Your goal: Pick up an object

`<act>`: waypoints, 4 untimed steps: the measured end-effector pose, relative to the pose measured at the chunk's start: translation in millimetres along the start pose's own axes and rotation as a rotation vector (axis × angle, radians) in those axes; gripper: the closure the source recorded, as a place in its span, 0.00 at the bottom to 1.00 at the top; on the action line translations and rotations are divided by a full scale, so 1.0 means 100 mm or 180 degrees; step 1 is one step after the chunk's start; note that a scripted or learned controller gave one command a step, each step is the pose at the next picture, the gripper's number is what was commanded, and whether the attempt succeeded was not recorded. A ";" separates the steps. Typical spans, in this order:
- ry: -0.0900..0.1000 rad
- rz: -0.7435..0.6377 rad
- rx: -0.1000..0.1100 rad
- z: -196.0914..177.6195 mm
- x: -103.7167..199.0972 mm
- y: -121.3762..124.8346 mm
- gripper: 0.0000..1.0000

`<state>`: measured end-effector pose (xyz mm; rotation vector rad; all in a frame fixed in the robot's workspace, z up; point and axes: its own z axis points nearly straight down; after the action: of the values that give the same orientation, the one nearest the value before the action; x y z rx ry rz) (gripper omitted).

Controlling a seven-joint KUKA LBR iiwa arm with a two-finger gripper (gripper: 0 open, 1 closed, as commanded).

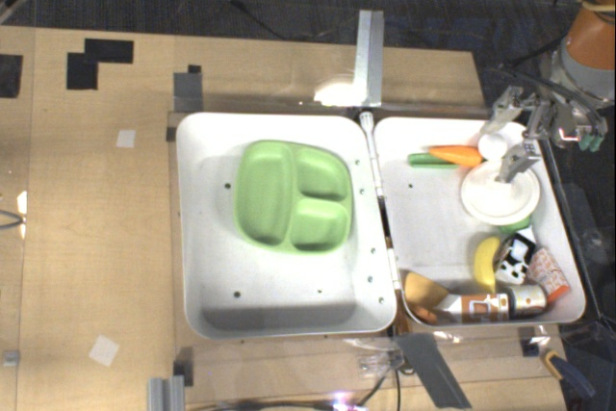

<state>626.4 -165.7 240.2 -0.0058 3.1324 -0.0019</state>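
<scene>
The bench [87, 236] is light wood and holds two white bins side by side. The left bin [207, 303] is at nine o'clock of the right bin [423, 236]. A green plate with three parts [292, 195] lies upside down in the middle of the left bin.

The grey arm [589, 43] with its orange band comes in at about two o'clock of the right bin. Its gripper [518, 141] hangs over the top right of that bin, just above a small white plate [500, 194]. The fingers look a little spread, with nothing between them.

Things to pick up sit in the right bin. An orange carrot with a green stem [445, 156] lies at eleven o'clock of the white plate. A yellow banana [485, 263] lies at six o'clock of the plate. A black and white toy [518, 259] touches the banana at three o'clock. A brown bottle [486, 307] lies flat along the bottom wall.
</scene>
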 end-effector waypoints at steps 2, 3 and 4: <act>-0.0034 0.1174 -0.0002 1.48 0.98 0.00 0.00; -0.0043 0.1353 0.0004 1.48 1.19 0.06 0.00; -0.0101 0.1329 0.0012 1.33 1.14 0.06 1.00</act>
<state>514.0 -160.4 105.9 0.6369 3.0347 -0.0046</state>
